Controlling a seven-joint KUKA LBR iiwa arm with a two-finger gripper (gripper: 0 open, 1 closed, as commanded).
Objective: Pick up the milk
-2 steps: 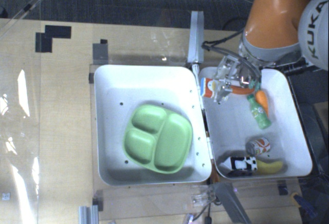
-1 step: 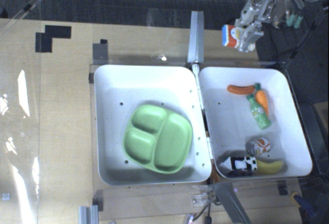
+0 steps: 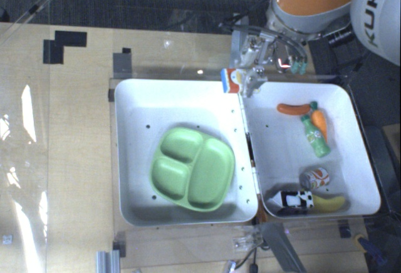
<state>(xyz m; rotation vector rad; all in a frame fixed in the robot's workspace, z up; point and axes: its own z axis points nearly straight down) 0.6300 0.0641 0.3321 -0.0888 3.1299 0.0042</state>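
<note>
The milk [image 3: 231,81] is a small white carton with blue and orange-red print. It hangs over the far end of the divider between the two white bins, level with the far rim. My gripper [image 3: 245,85] reaches down from the orange-banded wrist at the top right and is shut on the carton. One finger [image 3: 254,82] shows on the carton's right side, and the carton's right part is hidden behind it.
The left bin [image 3: 135,140] holds a green sectioned plate [image 3: 193,168]. In the right bin [image 3: 357,140] lie a sausage [image 3: 293,109], a carrot [image 3: 319,120], a green bottle [image 3: 315,136], a small ball [image 3: 315,178], a banana [image 3: 327,203] and a black-and-white object [image 3: 293,200].
</note>
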